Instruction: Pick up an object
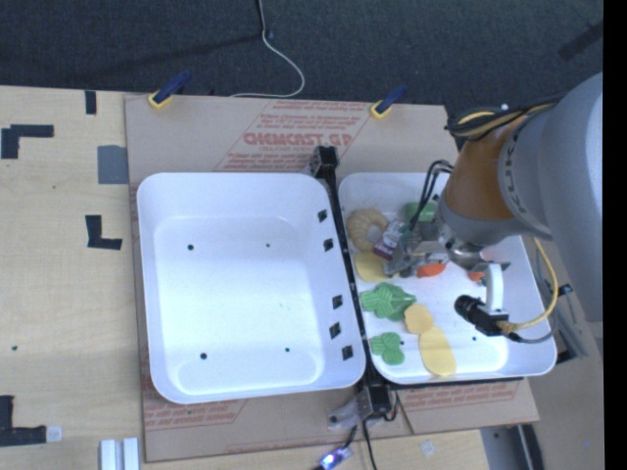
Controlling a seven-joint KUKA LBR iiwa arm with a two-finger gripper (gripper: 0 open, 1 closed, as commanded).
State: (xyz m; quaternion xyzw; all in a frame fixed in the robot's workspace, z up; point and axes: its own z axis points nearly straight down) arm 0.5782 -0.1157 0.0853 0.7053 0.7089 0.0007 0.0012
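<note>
Counter [59,292] held two white bins; the toys [392,300] sat in the right bin [529,360], mid-right of frame. End effector [404,251] hung right over them, green toy [388,300] just below. Couldn't tell its state.

Dark carpet [147,18] beyond, pale wooden bench [59,302] with black tape marks [98,233], cardboard sheet [284,140] clamped on top

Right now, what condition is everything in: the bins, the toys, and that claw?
Left bin: holds no objects.
Right bin: holds all the toys.
Green leafy toy: lying flat.
Yellow toy: lying flat near the front wall.
Gripper: down among the toys.
</note>
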